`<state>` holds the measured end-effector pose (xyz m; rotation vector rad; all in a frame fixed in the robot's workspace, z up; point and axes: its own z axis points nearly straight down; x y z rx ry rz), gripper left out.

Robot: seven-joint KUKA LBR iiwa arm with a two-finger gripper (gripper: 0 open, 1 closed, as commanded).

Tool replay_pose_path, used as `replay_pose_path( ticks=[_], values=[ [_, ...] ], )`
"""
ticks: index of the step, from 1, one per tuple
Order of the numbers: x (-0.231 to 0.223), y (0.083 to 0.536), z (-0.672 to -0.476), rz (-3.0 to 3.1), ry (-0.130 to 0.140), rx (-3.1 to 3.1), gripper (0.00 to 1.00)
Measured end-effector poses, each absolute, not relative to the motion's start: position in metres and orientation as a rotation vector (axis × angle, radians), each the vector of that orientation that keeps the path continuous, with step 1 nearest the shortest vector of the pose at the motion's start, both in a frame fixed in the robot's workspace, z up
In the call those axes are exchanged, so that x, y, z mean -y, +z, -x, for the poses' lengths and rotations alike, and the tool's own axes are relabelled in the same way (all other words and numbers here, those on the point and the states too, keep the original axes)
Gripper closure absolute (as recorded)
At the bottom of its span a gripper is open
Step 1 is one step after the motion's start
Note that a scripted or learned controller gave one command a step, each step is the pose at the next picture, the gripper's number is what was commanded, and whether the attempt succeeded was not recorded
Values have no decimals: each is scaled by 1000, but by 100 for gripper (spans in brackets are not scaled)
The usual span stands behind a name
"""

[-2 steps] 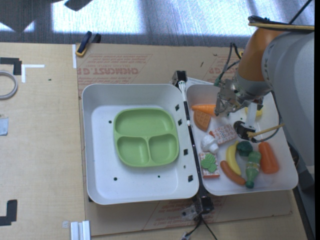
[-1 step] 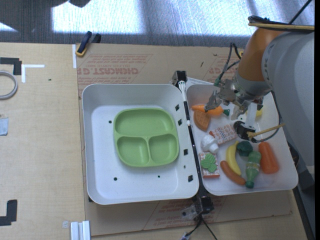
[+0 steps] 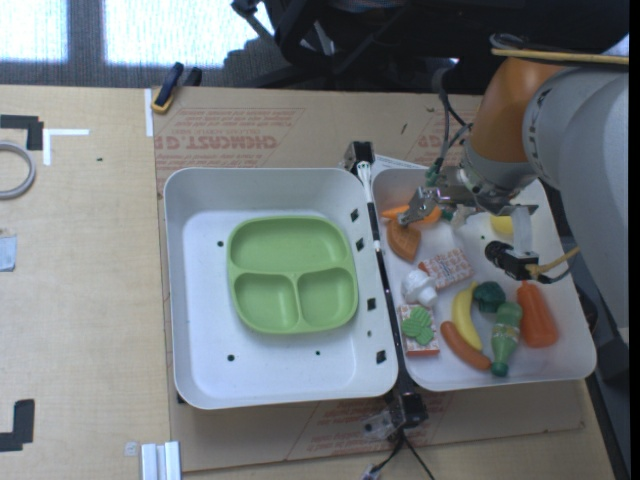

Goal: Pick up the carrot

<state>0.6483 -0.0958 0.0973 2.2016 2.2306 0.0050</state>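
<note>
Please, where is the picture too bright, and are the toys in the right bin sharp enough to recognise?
Camera view: the top-left background is washed out white; the carrot and banana are soft but recognisable; the claw is small and blurred.

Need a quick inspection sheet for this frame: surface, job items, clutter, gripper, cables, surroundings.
Surface: brown cardboard bench bearing two shallow white bins.
Job's things: orange carrot, right bin, near its right wall.
Clutter: yellow banana, green broccoli, red-and-white packet in right bin; green divided plate in left bin.
Grippers: gripper low over right bin's far end, apart from carrot.
Cables: thin cable beside the wrist.
Surroundings: nothing seen.
</note>
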Motion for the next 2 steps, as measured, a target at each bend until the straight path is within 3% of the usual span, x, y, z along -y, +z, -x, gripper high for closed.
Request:
replay_pose_path(
  ticks=[1,2],
  values=[
    [133,130,-659,-2083,0,-2348,0],
    [99,96,-659,-2383,-4,-2052,0]
  ],
)
